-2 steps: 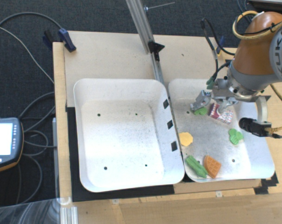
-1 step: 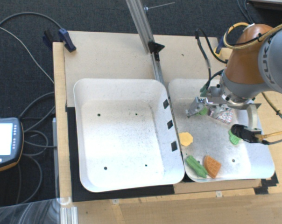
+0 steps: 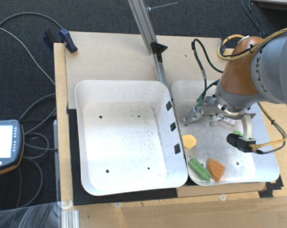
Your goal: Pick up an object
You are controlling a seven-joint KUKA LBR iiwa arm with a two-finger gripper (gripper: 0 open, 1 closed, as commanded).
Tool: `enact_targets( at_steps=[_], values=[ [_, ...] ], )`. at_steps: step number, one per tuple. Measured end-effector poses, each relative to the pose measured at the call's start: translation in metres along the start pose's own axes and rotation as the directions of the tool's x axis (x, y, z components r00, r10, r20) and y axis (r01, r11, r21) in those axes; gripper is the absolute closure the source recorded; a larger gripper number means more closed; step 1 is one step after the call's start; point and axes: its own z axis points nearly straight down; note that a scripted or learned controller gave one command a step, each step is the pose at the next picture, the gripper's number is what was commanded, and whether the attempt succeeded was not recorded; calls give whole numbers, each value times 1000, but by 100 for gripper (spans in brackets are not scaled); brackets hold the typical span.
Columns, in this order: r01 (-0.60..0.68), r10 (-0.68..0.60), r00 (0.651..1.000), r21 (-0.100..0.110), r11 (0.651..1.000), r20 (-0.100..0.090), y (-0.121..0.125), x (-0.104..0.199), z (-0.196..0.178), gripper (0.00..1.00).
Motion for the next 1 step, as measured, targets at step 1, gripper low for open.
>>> enact_targets(
  at_steps=[1],
  values=[
    [0,0,1000,-8,1000,0,2,0,-14,100]
  ],
)
